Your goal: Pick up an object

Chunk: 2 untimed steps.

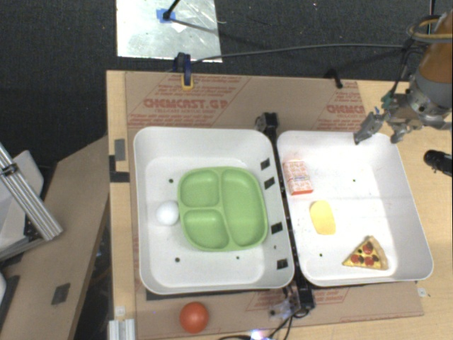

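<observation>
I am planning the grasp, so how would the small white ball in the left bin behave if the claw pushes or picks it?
The white ball is round, so a push would likely roll it. It touches the green tray, which may stop it on that side. It looks smooth and could slip from the fingers.

Robot lab, bench [233, 94], two white bins [212, 144]

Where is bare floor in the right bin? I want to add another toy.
The right bin is bare along its far edge and right side. Crowded middle and near corner: carton, yellow piece, pizza slice.
</observation>
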{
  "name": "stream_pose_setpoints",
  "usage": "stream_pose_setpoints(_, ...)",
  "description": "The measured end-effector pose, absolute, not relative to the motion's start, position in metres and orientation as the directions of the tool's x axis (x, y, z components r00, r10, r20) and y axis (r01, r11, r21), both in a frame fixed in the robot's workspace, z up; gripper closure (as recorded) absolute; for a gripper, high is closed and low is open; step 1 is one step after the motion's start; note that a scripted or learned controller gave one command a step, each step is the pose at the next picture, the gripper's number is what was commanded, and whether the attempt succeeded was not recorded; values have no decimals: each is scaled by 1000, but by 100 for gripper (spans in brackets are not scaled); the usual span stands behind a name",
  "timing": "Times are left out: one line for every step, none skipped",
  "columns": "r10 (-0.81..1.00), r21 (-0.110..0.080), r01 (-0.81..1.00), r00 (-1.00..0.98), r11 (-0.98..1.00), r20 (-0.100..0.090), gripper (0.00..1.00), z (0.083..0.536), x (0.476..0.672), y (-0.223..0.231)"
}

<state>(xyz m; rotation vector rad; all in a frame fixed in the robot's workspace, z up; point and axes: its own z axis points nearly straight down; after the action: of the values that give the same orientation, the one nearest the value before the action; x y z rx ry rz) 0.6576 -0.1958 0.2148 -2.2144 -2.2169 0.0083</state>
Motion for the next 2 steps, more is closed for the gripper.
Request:
stream_pose_setpoints(1000, 2, 1000, -4, 4, -1, 0, 222, 660, -195)
stream_pose_setpoints(1000, 0, 1000, -6, 6, 0, 0, 178, 663, -188)
